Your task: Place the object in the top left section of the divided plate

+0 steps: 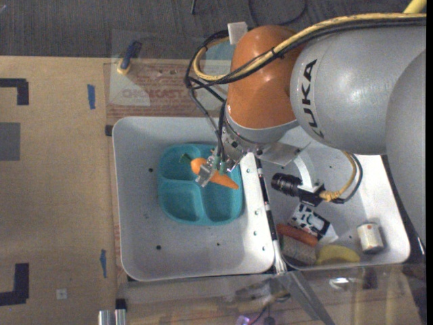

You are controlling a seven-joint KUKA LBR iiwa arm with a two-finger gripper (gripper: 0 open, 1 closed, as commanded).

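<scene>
Under the hand point(215, 165), in the left bin point(135, 202), sits the teal divided plate point(183, 202). Orange carrot point(218, 176) (green top just left of the hand) lies across the plate's upper sections, touching the fingertips; hand opening: cannot tell. Right of the hand, the right bin point(389, 202) holds a banana point(338, 254) and a small can point(369, 237).

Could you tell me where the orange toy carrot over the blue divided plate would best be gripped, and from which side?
Probably across the middle of the orange toy carrot, coming from above: it lies slantwise over the blue divided plate, its length exposed, its narrow width suiting the end effector.
</scene>
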